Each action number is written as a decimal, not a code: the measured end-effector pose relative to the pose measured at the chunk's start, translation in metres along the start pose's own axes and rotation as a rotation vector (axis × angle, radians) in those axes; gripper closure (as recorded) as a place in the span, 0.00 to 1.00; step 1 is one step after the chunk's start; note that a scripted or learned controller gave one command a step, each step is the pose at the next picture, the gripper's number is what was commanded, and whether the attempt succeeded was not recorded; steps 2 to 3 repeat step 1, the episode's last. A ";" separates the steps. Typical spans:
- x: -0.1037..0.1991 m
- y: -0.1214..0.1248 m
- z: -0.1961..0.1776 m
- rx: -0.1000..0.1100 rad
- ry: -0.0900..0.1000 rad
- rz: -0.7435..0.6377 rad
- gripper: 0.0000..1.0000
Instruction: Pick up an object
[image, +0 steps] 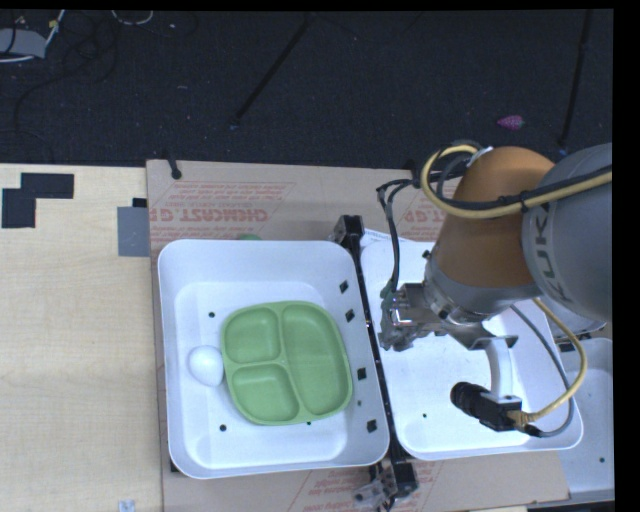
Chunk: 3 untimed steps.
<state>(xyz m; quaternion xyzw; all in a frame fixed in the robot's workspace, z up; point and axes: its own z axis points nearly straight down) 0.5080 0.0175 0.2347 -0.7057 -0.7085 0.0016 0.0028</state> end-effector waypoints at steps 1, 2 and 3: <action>0.053 -0.014 0.008 0.000 0.000 0.000 1.00; 0.053 -0.014 0.008 0.000 0.000 0.000 1.00; 0.053 -0.014 0.008 0.000 0.000 0.000 1.00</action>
